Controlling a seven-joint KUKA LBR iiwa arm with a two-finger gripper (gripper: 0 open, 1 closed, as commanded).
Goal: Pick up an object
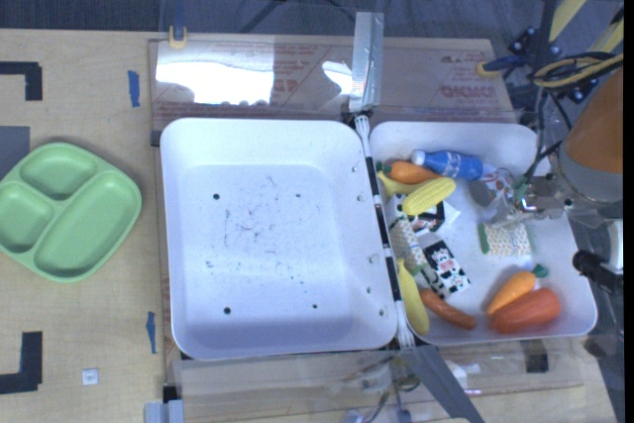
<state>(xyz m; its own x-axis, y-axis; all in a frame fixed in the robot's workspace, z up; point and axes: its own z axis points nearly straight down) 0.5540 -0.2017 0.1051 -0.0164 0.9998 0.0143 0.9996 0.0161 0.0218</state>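
The right bin [584, 272] holds several toy foods. A blue bottle [451, 162] lies at the back, with a yellow corn cob [429, 196] and an orange piece [409, 173] in front of it. A cow-patterned box [446, 268], a banana [412, 298] and a brown sausage [449, 311] lie along the left wall. A carrot [513, 289] and a red-orange pepper [531, 310] sit at the front right. My gripper [517, 198] hangs low over the bin's right half, just above a pale green speckled pad [506, 240].
The left bin [267, 233] lies beside the right one, a raised divider [381, 233] between them. A green divided plate [65, 210] rests on the bench at far left. Clear panels [258, 74] stand behind the bins.
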